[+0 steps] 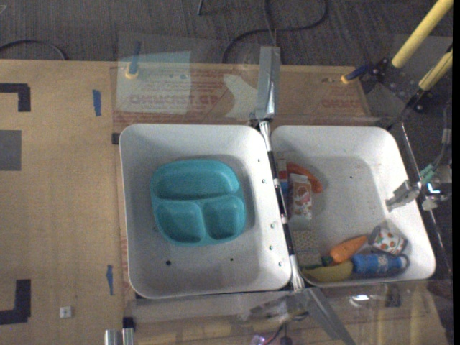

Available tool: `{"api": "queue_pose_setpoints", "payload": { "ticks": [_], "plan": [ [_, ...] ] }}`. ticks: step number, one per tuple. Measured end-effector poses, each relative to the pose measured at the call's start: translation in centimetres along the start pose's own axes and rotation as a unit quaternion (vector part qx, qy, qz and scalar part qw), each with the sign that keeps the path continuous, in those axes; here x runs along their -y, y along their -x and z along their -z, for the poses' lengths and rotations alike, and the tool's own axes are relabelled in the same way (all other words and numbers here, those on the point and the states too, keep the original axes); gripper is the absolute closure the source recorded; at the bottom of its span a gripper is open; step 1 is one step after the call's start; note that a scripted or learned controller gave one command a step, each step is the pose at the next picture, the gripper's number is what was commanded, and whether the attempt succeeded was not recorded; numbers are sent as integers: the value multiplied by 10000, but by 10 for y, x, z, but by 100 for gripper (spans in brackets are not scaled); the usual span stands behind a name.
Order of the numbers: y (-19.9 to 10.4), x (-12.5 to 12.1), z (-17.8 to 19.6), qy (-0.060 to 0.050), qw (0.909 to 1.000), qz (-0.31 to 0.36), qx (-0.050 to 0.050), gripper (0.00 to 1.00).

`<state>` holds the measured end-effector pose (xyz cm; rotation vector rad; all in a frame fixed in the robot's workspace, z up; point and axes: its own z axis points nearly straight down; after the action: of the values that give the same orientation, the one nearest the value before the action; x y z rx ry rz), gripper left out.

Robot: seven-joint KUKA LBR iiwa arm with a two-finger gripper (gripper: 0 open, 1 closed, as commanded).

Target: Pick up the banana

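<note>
The yellow banana [332, 272] lies along the front wall of the right bin [359, 149], near its front left corner. An orange carrot [348, 248] sits just behind it and a blue bottle [378, 264] touches its right end. My gripper [407, 193] shows as a small grey part at the right bin's right rim, well behind and to the right of the banana, with nothing seen in it.
A white mug with red dots [389, 241] stands by the bottle. A snack packet [300, 195] and an orange item [305, 175] lie at the right bin's left side. A teal divided plate [199, 201] rests in the left bin [136, 192].
</note>
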<state>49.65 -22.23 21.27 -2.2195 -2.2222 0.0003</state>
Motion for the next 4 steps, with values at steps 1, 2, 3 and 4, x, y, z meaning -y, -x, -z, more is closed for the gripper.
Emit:
{"api": "queue_pose_setpoints", "payload": {
  "ticks": [1, 2, 3, 4],
  "plan": [
    [0, -114, 168, 24, 10000, 26, 17, 0],
    [-2, -133, 103, 5, 9995, 301, 8, 0],
    [-17, -169, 225, 33, 9982, 602, 22, 0],
    [-57, -171, 204, -7, 9698, -2439, 4, 0]
  ]
}}
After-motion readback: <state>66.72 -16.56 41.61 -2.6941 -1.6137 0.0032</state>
